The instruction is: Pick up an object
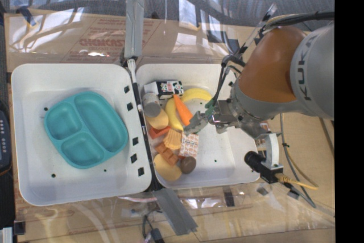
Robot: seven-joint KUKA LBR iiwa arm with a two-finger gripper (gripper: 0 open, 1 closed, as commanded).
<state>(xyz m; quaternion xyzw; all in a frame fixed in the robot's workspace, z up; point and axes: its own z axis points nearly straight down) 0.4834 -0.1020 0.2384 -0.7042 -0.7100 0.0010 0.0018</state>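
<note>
**Grey arm with orange band looms over the right bin's heap**

Largest and closest to the lens, the arm [284,74] covers the right bin's far right corner and part of its right wall. Its gripper [197,120] reaches left over the right bin [227,163] and its tip sits at the edge of the heap. The tip reads as one dull grey shape against the clutter, so whether it is spread or closed cannot be told. Nothing can be seen clamped in it.

Just beside the tip lies an orange carrot [182,111], slanted, with a printed packet [190,145] just below. Whether the tip touches either one is unclear.

Behind the carrot curves a banana [197,94], its right end running under the wrist cabling. A small black-and-white carton [169,87] lies at the bin's far wall.

Along the left wall are a grey cylinder [151,104], a pale yellow piece [158,120], orange blocks [163,149], a yellow round piece [166,170] and a brown round thing [187,164]. They overlap and are hard to identify.

Well apart, a teal divided plate [85,129] lies in the left bin [28,94].
</note>
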